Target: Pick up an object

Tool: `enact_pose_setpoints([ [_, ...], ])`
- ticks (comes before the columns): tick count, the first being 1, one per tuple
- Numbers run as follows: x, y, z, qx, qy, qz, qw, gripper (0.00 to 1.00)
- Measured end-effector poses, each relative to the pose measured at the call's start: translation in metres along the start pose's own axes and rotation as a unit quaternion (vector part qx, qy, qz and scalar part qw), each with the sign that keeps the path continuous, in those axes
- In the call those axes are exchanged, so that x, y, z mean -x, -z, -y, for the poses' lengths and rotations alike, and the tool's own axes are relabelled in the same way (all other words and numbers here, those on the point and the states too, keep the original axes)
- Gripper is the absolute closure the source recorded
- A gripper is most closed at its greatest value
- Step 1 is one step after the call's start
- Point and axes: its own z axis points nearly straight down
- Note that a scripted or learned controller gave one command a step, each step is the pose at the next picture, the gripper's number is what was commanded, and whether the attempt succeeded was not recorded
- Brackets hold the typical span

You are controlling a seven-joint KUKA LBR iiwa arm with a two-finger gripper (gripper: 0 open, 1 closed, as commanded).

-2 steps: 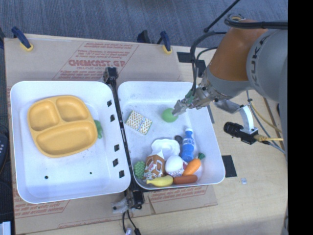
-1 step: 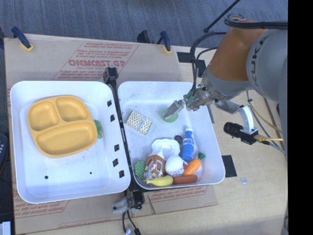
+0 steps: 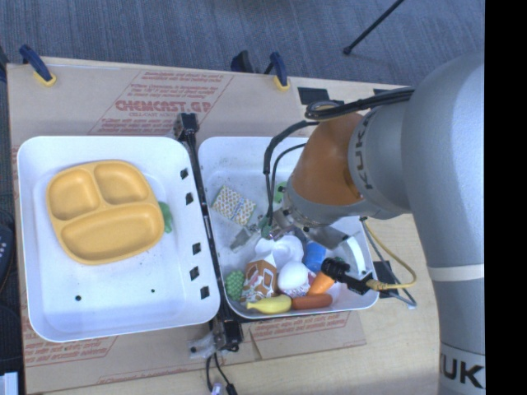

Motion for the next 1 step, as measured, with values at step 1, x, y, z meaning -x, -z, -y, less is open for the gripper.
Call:
enact_pose_setpoints([
  [1,-0.0122,0.0004,0.0395,0.001,0.046,0.0,0.9989,0.0],
])
